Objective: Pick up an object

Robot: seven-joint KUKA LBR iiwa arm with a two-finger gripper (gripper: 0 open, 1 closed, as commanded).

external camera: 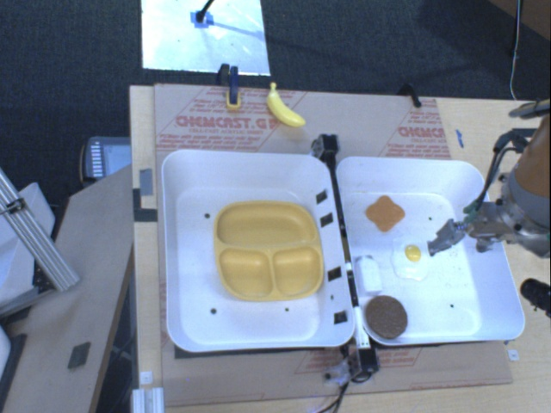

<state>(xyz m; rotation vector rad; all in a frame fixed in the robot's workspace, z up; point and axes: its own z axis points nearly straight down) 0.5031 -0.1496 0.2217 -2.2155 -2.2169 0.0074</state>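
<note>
1. While we look down on the bench [482,119] at a slant, we see pale wood with a printed cardboard sheet [215,120] under two shallow white bins set side by side, and dark carpet beyond the far edge.
2. On the carpet past the bench's far edge lies a shiny square panel [205,24]; a yellow banana [284,110] rests on the cardboard near the far edge, just beside a small yellow-and-blue clamp [232,89].
3. We find the left bin [185,231] carrying a yellow divided tray [263,249] near its middle, with one long compartment toward the far side and two smaller ones toward the near side.
4. In the right bin [491,317] we count four things: an orange cracker-like piece [385,212] toward the far left corner, a fried egg [411,259] near the middle, a small white block [369,274] at the left wall, and a brown round cookie [387,316] in the near left corner.
5. Off the bench's left edge stand a grey metal rail [34,239] and a small screened device [105,158].
6. We see the arm [529,175] reaching in over the right bin's right edge, wrist bent so the gripper [441,239] points left, low over the bin floor.
7. We see its dark fingers just beside the egg's right edge; we cannot tell how far apart they stand, and we see nothing between them.
</note>
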